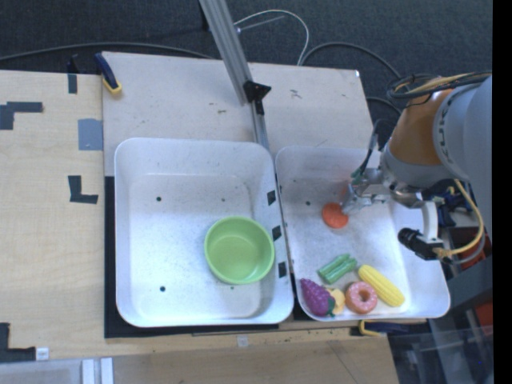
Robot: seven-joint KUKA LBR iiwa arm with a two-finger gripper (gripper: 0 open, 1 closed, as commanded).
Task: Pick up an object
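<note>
The arm reaches into the right bin [416,294], and its gripper [352,202] hangs low, just beside a small orange-red object [335,216] that lies on the bin floor toward the wall shared with the left bin [128,214]. From where I stand the gripper's tip looks touching or nearly touching the object's upper right edge, but I cannot tell whether it is apart or together; the wrist hides that. Nothing looks lifted: the object sits flat on the white floor, so I judge the pick not yet made, with the closing and the lift both left to do.

The orange-red object is roundish, a little blob with no clear long axis, so it points no particular way and should take a grip from most angles.

Other candidates lie well apart from it, along the bin's near wall: a green pod [337,268], a yellow corn cob [382,286] slanting down to the right, a pink doughnut [362,297] and purple grapes [317,298]. A green bowl [239,250] sits in the left bin.
</note>
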